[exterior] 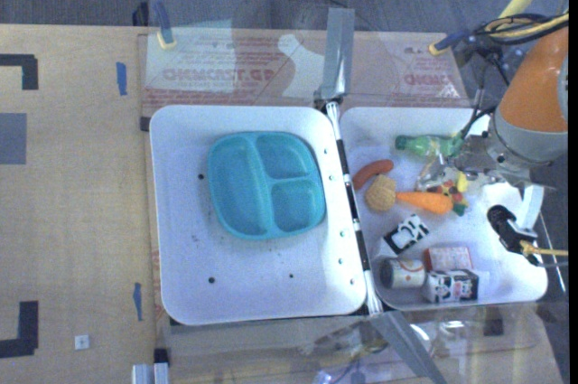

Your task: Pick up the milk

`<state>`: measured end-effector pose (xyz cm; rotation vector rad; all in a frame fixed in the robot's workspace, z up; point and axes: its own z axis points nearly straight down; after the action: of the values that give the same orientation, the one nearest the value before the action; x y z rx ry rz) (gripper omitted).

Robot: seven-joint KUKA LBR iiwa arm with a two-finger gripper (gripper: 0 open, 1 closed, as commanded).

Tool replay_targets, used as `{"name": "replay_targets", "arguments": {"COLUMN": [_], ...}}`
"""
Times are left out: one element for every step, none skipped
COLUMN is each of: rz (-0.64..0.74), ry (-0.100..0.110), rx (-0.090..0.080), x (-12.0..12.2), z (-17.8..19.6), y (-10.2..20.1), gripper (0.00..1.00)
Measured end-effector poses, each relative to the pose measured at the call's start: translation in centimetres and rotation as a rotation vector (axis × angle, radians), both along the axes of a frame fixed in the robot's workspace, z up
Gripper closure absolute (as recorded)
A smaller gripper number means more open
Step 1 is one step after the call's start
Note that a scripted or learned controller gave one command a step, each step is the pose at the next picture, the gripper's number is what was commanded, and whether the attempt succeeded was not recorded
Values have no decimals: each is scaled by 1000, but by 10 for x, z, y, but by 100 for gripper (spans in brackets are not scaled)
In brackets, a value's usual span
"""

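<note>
Table [72,192]: pale wood top, two white bins side by side. The left bin [172,283] carries a teal divided plate [266,183] near its middle. In the right bin [379,125], the milk carton [451,276] (cow-patch print, pinkish top) lies at the front edge, touching a can [402,273] on the side nearer the left bin. A small black-and-white box [407,233] sits just behind the can. The hand [449,173] hovers toward the bin's back edge, over the carrot [423,201] and beside the green bottle [417,143], apart from the milk carton. Whether the hand is spread or closed: cannot tell.
</note>
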<state>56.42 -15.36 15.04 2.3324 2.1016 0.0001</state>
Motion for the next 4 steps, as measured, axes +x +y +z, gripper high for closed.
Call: {"name": "replay_targets", "arguments": {"rz": [160,-111,-13,136], "ry": [1,1,2,2], "rx": [1,23,26,19], "x": [41,51,48,45], "z": [-57,-61,-61,-61], "y": [-31,-39,-43,-45], "gripper": [0,0,0,0]}}
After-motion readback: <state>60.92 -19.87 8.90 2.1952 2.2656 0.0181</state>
